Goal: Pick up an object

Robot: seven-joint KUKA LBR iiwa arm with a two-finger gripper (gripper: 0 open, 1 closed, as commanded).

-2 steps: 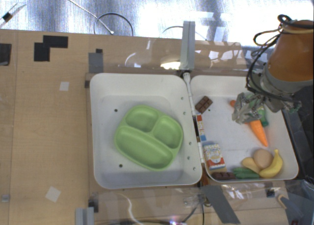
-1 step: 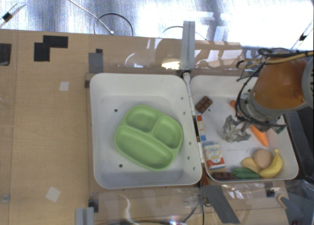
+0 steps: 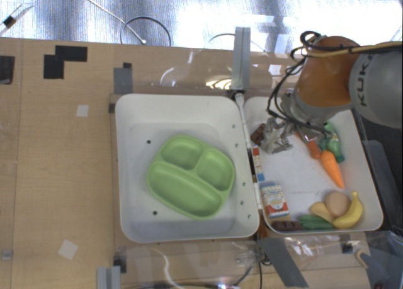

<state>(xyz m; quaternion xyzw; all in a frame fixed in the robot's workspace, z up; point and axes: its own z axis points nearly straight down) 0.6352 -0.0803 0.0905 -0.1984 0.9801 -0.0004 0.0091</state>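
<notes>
Nearest in the right bin (image 3: 371, 215) lay a banana (image 3: 352, 211), a tan egg-shaped piece (image 3: 337, 203) and a small printed carton (image 3: 274, 199). Farther up, a carrot (image 3: 331, 165) lay just beside my gripper (image 3: 277, 138), which hung low over the bin's upper left; I could not tell how wide it stood. The left bin (image 3: 132, 155) held a green divided plate (image 3: 191, 175).

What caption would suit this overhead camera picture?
Arm's pincer hovers in the right bin near a carrot; green tray fills the left bin.
</notes>
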